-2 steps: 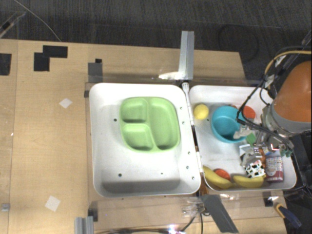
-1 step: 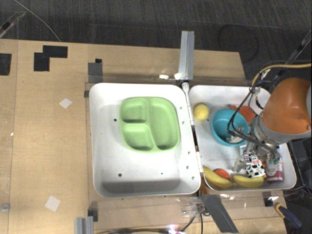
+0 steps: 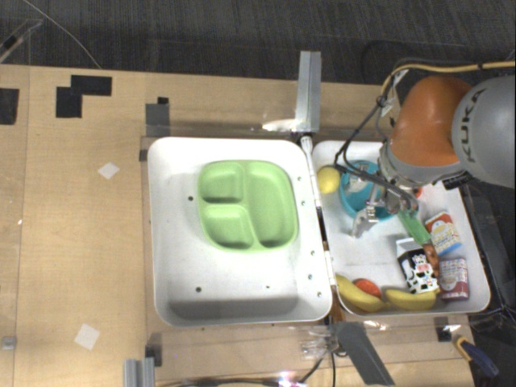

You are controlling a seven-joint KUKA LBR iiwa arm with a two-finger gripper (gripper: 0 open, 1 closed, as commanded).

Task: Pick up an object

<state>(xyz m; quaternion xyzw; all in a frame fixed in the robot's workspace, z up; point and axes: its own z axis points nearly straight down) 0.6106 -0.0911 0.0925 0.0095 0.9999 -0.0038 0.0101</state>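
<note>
My gripper (image 3: 372, 214) hangs low over the right bin (image 3: 363, 256), under the orange wrist band, at the bin's upper middle. It sits right at a blue cup (image 3: 353, 192), partly covering it. A yellow lemon (image 3: 328, 181) lies just left of the cup. A green stick-like object (image 3: 413, 229) lies just right of the gripper. Nothing is visibly held.
The left bin (image 3: 169, 297) holds a green divided plate (image 3: 246, 204). In the right bin's lower part lie a banana (image 3: 387, 298), a small red item (image 3: 367, 286), a black-and-white carton (image 3: 418, 271), a snack box (image 3: 443, 234) and a red can (image 3: 453, 276).
</note>
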